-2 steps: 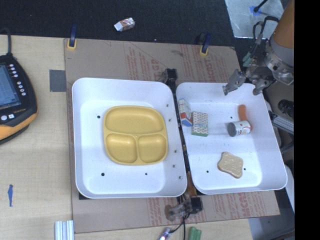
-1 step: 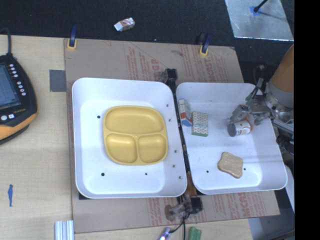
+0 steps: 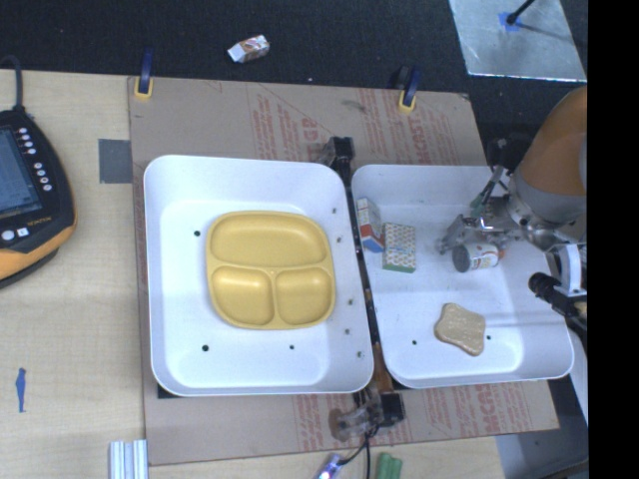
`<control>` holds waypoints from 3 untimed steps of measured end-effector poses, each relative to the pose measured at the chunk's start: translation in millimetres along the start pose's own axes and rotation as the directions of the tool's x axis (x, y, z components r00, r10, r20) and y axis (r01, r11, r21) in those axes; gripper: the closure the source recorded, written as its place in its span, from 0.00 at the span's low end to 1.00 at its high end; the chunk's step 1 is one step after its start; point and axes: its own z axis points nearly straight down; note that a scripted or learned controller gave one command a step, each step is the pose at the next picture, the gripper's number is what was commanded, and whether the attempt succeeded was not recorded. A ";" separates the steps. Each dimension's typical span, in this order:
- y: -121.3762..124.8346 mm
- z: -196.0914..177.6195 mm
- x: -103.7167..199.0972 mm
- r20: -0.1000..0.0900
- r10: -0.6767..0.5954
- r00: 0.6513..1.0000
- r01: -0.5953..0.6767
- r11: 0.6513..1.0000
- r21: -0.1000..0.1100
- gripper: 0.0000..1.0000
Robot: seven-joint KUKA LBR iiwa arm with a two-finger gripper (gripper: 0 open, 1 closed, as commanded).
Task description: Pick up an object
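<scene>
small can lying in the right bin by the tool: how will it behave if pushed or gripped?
The small can lies on its side in the right bin, so a sideways nudge would probably roll it. Its rounded wall looks smooth, so it may slip out of a pinch. It looks rigid and light for its size, but the tool crowds it, so contact is unclear.

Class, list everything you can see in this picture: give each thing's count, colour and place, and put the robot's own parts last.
Bins: two, white, side by side; left bin, right bin.
Divided plate: one, yellow, in the left bin.
Small boxes: two, one red and white, one pale patterned, at the right bin's left side.
Bread-like slice: one, tan, right bin's near part.
Small can: one, grey, lying in the right bin under the pincer.
Control pendant: one, orange and black, bench's left.
Clamps: two, blue and yellow, cardboard's far edge.
Arm: one, grey and orange, right.
Pincer: one, above the can.
</scene>
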 end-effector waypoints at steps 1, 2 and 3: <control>0.0 -11.0 -2.6 0.004 -0.001 1.000 0.001 1.000 0.001 1.00; 40.8 0.7 45.9 0.003 0.002 1.000 -0.002 1.000 0.000 1.00; 28.7 -98.4 143.6 0.000 0.003 1.000 -0.003 1.000 0.002 1.00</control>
